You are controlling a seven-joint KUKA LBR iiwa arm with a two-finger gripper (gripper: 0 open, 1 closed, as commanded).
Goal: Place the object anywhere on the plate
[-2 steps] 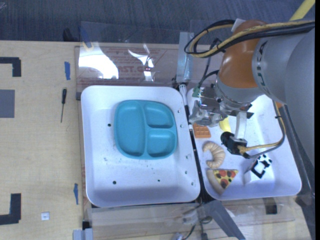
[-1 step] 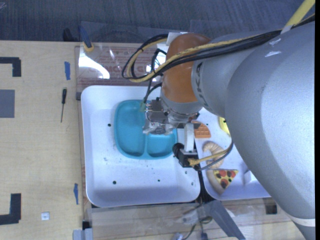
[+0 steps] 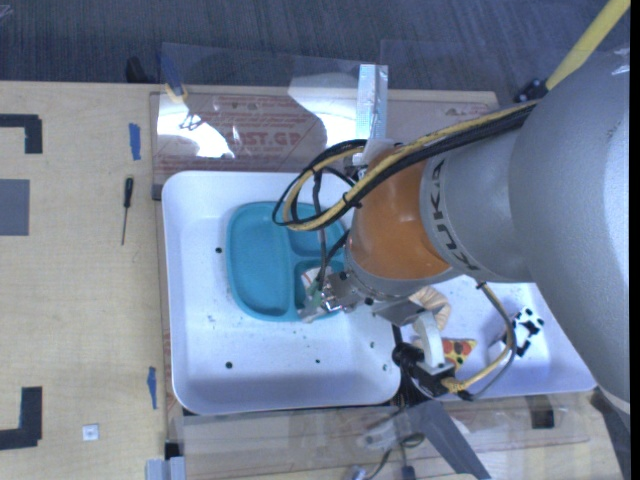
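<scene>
A teal divided plate [image 3: 262, 263] lies in the left bin [image 3: 190, 298]; its right part is hidden under the arm [image 3: 480, 198]. The gripper [image 3: 322, 303] hangs over the plate's lower right edge, and whether its jaws are open or grasp anything cannot be told. Well right of the jaws, in the other bin [image 3: 560, 363], a small object [image 3: 452, 349] with tan, white, red and yellow parts is half covered by cables. Red print on the clear sheet [image 3: 250, 133] above is blurred beyond reading.

Arm [image 3: 470, 198] hides plate's [image 3: 262, 260] right part — tool [image 3: 322, 303] perhaps blurred.
</scene>
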